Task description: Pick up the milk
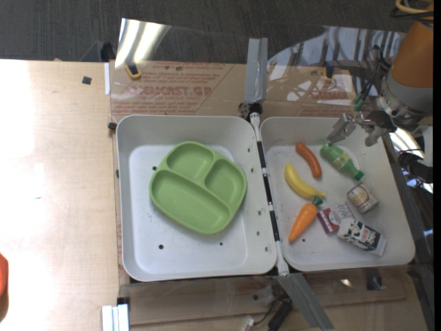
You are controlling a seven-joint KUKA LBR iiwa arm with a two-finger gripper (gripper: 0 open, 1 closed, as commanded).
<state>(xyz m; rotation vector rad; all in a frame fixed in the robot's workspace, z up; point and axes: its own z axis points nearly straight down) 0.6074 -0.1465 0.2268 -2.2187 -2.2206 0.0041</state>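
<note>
The milk (361,235) is a small white carton with black patches, lying on its side near the front right corner of the right bin (394,185). My gripper (355,132) hangs over the back of that bin, well behind the milk, just above a green bottle (340,160). Its two fingers are spread apart, open, with nothing between them. The orange band of the arm sits at the upper right.
The right bin also holds a red-orange sausage (309,159), a banana (301,182), a carrot (302,221), a small can (362,198) and a pink-and-white packet (332,219) touching the milk's left end. A green divided plate (198,187) lies in the left bin (131,205).
</note>
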